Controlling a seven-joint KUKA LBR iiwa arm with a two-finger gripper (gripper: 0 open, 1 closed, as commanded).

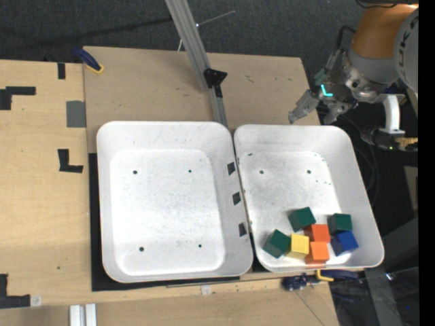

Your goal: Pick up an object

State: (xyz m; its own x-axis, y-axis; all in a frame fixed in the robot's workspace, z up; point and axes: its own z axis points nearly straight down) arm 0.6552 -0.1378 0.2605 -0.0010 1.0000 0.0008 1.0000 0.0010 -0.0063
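We note the gripper (318, 109) hovering above the far edge of the right bin (340, 145), well apart from the blocks; its fingers look spread and grasp nothing. We judge this a staging pose ahead of a descent. The blocks sit clustered in that bin's near corner: two dark green cubes (301, 218), a third green one (340, 222), a yellow cube (300, 244), two orange cubes (319, 242) and a blue cube (346, 241), most touching. Tight packing against the wall likely complicates finger entry. The left bin (109, 182) holds no blocks.
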